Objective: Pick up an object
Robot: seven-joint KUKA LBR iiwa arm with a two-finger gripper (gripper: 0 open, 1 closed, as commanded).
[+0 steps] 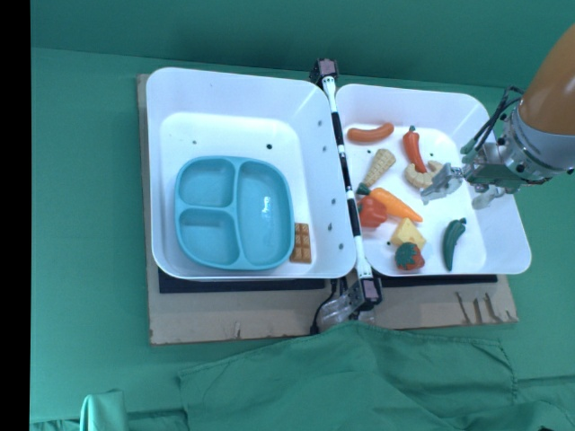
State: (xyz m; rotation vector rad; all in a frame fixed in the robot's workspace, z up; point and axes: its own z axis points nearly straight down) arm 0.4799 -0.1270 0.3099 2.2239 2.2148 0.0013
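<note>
Rumpled green cloth lies nearest the viewer, over the front edge of the bench, which is covered in green. Behind it two white bins sit side by side on cardboard. The left bin holds a blue divided plate with a small brown waffle just beside its right edge. The right bin holds toy food: a sausage, an ice-cream cone, a red chilli, a carrot, a red pepper, a cheese wedge, a strawberry and a green chilli. The pincer hangs over the right bin, its tips beside a pale pastry piece; whether it grips anything cannot be told. The carrot lies just left of it, the green chilli below.
</note>
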